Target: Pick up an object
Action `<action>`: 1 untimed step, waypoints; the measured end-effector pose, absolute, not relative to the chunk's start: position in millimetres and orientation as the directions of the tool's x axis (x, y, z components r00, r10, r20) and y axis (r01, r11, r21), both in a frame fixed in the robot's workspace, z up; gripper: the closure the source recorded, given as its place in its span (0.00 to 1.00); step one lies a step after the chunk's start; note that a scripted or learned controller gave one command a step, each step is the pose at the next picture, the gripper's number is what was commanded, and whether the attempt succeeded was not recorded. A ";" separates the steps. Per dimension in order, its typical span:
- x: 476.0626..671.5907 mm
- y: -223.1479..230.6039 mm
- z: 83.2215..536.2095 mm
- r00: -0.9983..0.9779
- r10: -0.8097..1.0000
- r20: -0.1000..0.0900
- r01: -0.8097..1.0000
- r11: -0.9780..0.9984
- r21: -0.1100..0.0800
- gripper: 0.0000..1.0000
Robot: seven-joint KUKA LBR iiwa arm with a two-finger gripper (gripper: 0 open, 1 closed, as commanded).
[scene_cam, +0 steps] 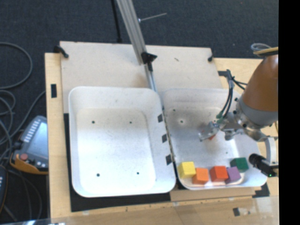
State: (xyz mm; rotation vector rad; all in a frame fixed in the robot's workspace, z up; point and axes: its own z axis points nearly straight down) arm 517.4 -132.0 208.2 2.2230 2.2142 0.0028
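Camera view is showing me the jaws (209, 134), spread unclear, hovering in the right bin (187, 100), so I am steering toward the yellow block (188, 168).

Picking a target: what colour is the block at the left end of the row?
Yellow block, clearest in the camera view.

There are no words, numbers or signs that can be read here. The handheld control box (33, 142) on the floor at the left has rows of small buttons, but they are too tiny and blurry to make out any letters
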 end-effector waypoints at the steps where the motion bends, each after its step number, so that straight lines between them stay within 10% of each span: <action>1: 588.4 -178.8 96.1 -0.001 1.000 -0.006 1.000 0.001 0.007 0.00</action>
